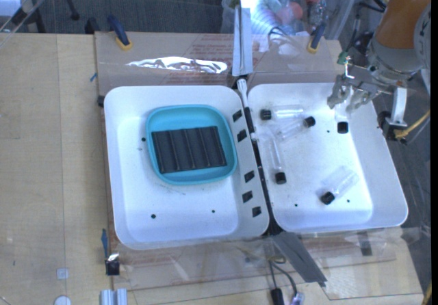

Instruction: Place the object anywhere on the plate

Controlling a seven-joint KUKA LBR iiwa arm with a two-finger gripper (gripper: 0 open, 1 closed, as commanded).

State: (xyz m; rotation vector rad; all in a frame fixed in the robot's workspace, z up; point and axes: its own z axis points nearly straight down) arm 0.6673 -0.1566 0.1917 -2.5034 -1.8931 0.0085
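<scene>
Two white bins are seen side by side on the bench point(41, 160). All places are given against the right bin point(383, 194).

The left bin point(130, 160) is set touching the right bin's left wall. A teal plate point(159, 121) is laid in the left bin, well apart from the right bin. A dark ridged insert point(188, 149) is carried on the plate.

Four clear vials with black caps are scattered in the right bin:
- The first vial point(284, 113) is laid flat in the bin's far-left part, cap toward the bin's left wall.
- The second vial point(294, 126) is laid just nearer than the first, tilted, cap toward the bin's middle. Contact between the two cannot be told.
- The third vial point(274, 155) is laid along the bin's left wall, cap at the near end.
- The fourth vial point(340, 182) is laid in the bin's near-right part, apart from the others, cap toward the near edge.

A small dark thing point(342, 127) is seen in the bin's far-right part. It is too small to be identified.

The end effector point(348, 96) is held over the bin's far-right corner, just beyond the small dark thing. Whether it is spread or pressed together cannot be told. Nothing is seen gripped in it. No vial is seen on the plate.
</scene>
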